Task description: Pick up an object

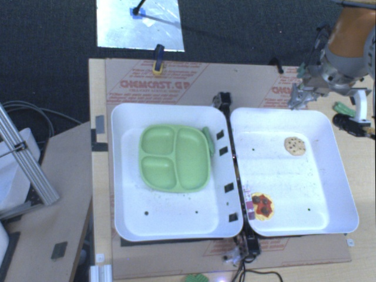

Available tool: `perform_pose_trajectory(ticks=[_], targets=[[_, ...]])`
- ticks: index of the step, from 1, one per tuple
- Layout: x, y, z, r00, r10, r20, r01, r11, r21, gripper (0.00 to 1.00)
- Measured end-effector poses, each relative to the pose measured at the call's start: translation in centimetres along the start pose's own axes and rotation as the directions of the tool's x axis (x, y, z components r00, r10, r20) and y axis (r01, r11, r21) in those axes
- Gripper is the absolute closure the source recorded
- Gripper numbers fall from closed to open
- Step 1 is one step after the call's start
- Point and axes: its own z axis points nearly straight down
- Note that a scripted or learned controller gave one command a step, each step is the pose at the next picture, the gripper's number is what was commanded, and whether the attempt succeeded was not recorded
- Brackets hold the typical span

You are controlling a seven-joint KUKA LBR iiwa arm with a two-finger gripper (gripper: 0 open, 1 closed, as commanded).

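Dark carpet (47, 40); shiny metal sheet (140, 16)

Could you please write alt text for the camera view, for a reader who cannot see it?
A grey and orange robot arm holds its tool above the far edge of the right white bin, which holds a cookie and a small pizza slice toy. The left white bin holds a green divided plate.

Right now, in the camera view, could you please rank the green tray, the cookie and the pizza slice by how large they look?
1. Green tray, by far the largest.
2. Pizza slice, slightly larger than the cookie, though it lies nearer the camera, so this is unsure.
3. Cookie.
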Motion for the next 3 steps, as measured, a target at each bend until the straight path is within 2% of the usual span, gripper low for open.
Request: perform_pose_trajectory(ticks=[2, 3], targets=[[1.1, 0.0, 0.2, 1.000, -0.001, 0.000, 0.001, 1.000, 0.000, 1.00], [-0.2, 0.0, 0.2, 1.000, 0.002, 0.001, -0.002, 1.000, -0.001, 1.00]])
